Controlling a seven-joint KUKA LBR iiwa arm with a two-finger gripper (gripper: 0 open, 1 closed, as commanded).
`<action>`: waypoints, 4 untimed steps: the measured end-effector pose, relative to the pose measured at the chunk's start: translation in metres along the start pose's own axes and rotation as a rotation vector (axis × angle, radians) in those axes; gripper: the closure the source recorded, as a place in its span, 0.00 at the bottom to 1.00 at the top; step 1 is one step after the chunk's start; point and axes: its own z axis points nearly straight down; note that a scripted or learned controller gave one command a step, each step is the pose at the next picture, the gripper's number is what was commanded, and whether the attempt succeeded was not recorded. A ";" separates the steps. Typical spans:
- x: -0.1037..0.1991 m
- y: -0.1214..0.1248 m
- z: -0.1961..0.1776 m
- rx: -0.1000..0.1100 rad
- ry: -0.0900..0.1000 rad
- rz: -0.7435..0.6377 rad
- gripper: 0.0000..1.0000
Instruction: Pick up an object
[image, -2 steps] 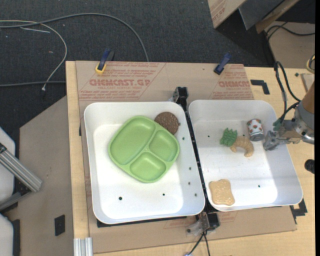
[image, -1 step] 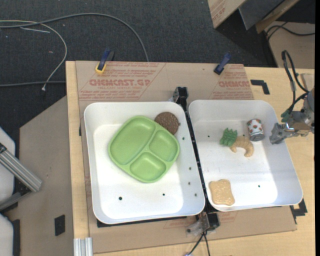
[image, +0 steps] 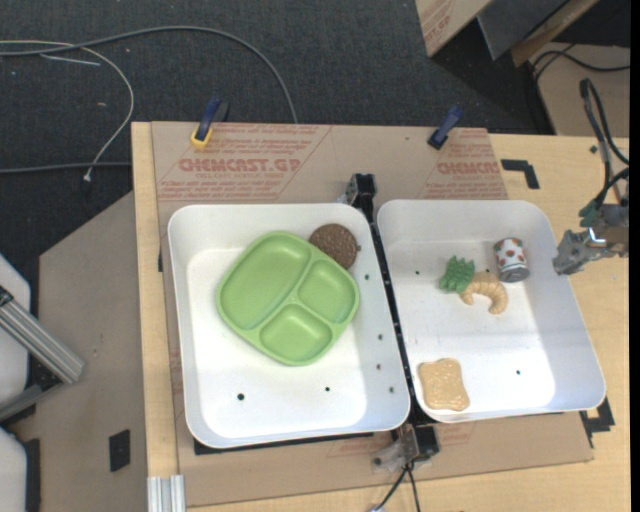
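Where the cardboard-topped counter (image: 300, 150) stands on dark carpet with loose cables, two white bins lie side by side — the left bin (image: 200, 400) with one green tray (image: 288, 298) and one brown disc (image: 334, 242), the right bin (image: 560, 370) with one can (image: 511, 259), one green sprig (image: 459, 275), one croissant (image: 488, 293) and one toast slice (image: 443, 385) — while the hand (image: 578, 248), its spread not discernible, hovers at that bin's right rim.

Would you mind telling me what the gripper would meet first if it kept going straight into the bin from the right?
Probably the can: the gripper sits at the right bin's edge at about the same level, though its height is unclear.
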 end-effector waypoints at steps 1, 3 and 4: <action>0.049 -0.016 -0.004 0.008 0.005 -0.002 1.00; 0.155 -0.023 0.021 0.009 0.005 -0.003 1.00; 0.210 -0.039 0.012 0.009 0.006 -0.003 1.00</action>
